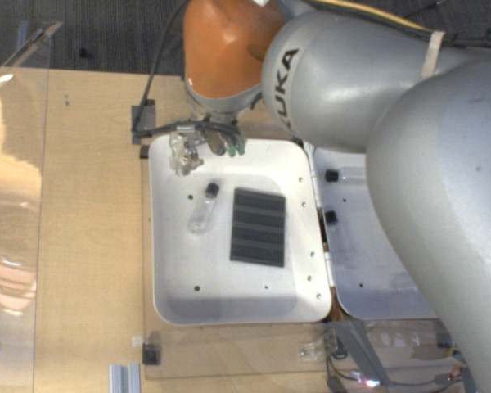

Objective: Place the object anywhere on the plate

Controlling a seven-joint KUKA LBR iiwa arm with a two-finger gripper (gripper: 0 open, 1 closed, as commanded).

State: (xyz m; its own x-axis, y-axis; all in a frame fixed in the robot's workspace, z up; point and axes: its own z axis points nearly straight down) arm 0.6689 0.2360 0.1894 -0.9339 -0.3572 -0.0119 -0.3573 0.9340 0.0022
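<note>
A small clear tube with a black cap [202, 210] lies on the floor of the left white bin [173, 297], left of centre. Just to its right lies the plate [258, 226], a dark ribbed rectangle that is flat and bare. My gripper [188, 152] hangs over the bin's far left corner, a short way beyond the tube and apart from it. Nothing shows in the gripper. The orange wrist band [225, 43] sits right above it.
The grey arm [393, 105] reaches in from the right and covers much of the right white bin [352, 244]. Small black clips [331, 175] sit on the rim between the bins. A light wooden bench [65, 219] lies to the left.
</note>
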